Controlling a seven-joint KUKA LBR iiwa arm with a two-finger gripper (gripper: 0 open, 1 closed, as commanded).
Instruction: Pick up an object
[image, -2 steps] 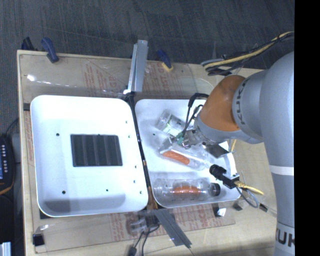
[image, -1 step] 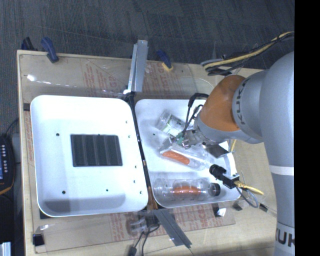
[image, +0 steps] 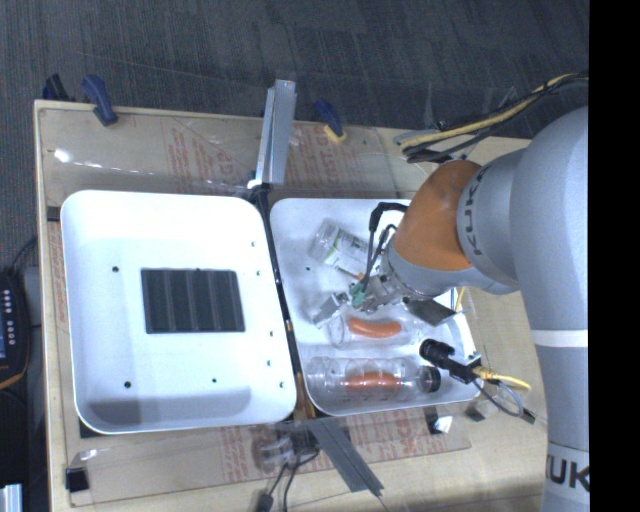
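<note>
Two shallow bins of smooth, glossy white plastic with rounded corners sit side by side. The left bin (image: 92, 232) bears a dark ribbed panel (image: 193, 300), rectangular, at its middle. The right bin (image: 298, 228) holds a clutter. A crinkled clear wrapper (image: 336, 243) lies toward the far side. A smooth orange sausage-shaped piece (image: 374, 326) lies near the middle. A clear plastic bottle (image: 365, 379) rests on its side along the near wall, with something orange showing through it.

The gripper (image: 366, 293) is low over the middle of the right bin, just on the far side of the orange piece. Whether it is spread or pressed together cannot be told. Above it the arm (image: 552, 220) is matt grey and rounded, with a glossy orange band (image: 437, 225). White lettering (image: 568, 472) on the arm is cut by the edge.

The bench (image: 150, 140) is a pale board under a clear sheet with faint red printing too small to read. Blue clamps (image: 100, 100) grip its far edge, and a grey metal bar (image: 276, 130) stands between the bins there. Dark ribbed carpet (image: 300, 40) surrounds it
</note>
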